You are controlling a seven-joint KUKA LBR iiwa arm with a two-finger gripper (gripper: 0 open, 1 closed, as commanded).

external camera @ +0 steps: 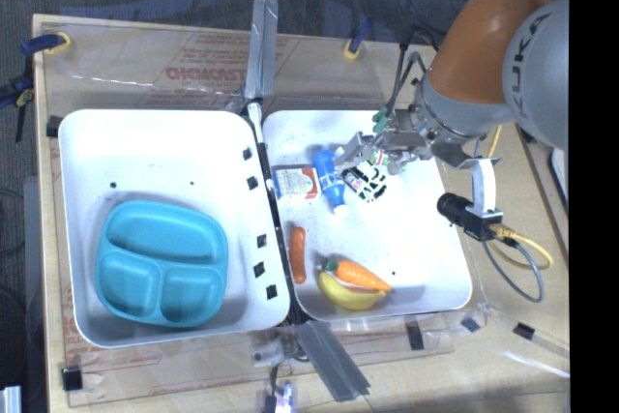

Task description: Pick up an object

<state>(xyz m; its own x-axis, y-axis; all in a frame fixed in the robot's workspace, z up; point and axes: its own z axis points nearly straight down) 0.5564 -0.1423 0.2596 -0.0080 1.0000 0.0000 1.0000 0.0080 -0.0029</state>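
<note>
- The arm [488, 48] comes in from 3 o'clock, and its orange band sits over the upper right corner of the right bin [426, 251].
- The gripper [373, 154] hangs over the right bin at about 12 o'clock from that bin's centre, near the back wall.
- Whether the gripper is open or closed cannot be told from this slant, and nothing is seen clamped in it.
- A black-and-white spotted toy [368, 183] lies on the bin floor just at 6 o'clock of the gripper. It is very close under it, but contact is not clear.
- A blue bottle [330, 177] lies tilted just at 9 o'clock of the toy, with its cap end pointing towards 6 o'clock.
- A small red-and-white carton [295, 181] lies at 9 o'clock of the bottle, against the bin's left wall.
- A sausage [298, 254] lies lengthwise along that same wall, at 6 o'clock of the carton and apart from it.
- A banana [344, 297] rests by the front wall at 6 o'clock of the bin's centre, and a carrot [362, 276] lies across its top, touching it.
- The bin floor at 3 o'clock of the toy is bare white.
- The left bin [145, 135] holds a blue divided tray [160, 261], flat in its front half at about 7 o'clock from that bin's centre.
- Both bins sit side by side on the bench [546, 314], touching along their inner walls.
</note>
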